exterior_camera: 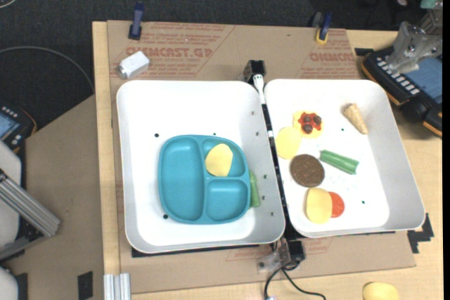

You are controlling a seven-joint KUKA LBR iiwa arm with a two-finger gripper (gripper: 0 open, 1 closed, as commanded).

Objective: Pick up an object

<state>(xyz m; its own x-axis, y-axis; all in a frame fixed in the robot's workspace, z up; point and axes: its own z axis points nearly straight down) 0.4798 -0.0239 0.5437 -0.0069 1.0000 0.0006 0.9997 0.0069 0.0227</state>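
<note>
The left white bin (140,221) holds a teal divided plate (204,179). A yellow piece (219,160) lies in the plate's upper right compartment, and a thin green piece (254,190) rests against its right edge. In the right white bin (394,151) lie a pale yellow disc (287,142), a small red-and-yellow cluster (309,121), a tan cone (355,117), a green pod (339,161), a brown round cookie (307,170), a yellow oval (318,205) and, touching it, a red piece (337,204).
Both bins sit on a cardboard sheet (211,46) held by a blue clamp (136,12) and a second clamp (323,26). A small white block (133,64) lies at the back left. A dark device (401,77) stands at the right. A yellow object (380,290) lies off the board, front right.
</note>
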